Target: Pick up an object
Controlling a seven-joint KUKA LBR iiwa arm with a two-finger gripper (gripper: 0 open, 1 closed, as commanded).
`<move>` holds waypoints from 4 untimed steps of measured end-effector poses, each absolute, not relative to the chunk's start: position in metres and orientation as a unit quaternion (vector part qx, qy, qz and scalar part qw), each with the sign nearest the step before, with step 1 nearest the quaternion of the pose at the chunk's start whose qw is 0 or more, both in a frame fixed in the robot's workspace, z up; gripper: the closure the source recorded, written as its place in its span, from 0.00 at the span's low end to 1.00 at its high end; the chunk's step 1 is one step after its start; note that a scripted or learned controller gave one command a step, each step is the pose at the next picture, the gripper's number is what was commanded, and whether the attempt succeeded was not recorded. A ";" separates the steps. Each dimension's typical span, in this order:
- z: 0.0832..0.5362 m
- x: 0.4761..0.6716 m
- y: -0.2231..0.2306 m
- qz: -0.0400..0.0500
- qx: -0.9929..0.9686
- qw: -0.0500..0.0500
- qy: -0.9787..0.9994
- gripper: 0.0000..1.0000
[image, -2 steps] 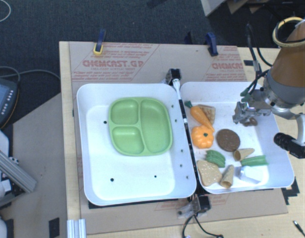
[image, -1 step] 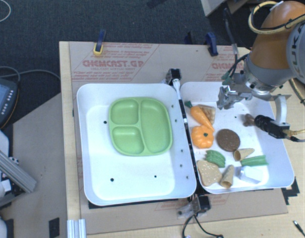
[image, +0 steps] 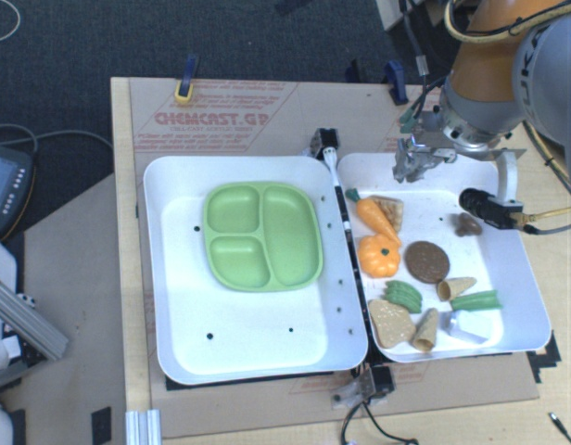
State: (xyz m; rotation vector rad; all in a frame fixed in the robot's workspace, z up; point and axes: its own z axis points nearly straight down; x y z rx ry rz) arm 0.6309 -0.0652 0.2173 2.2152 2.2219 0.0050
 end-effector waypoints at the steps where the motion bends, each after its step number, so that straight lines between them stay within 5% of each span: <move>1: 0.232 0.637 -0.055 0.002 0.706 0.002 0.708 1.00; 4: 0.234 0.625 -0.060 -0.001 0.707 -0.001 0.707 1.00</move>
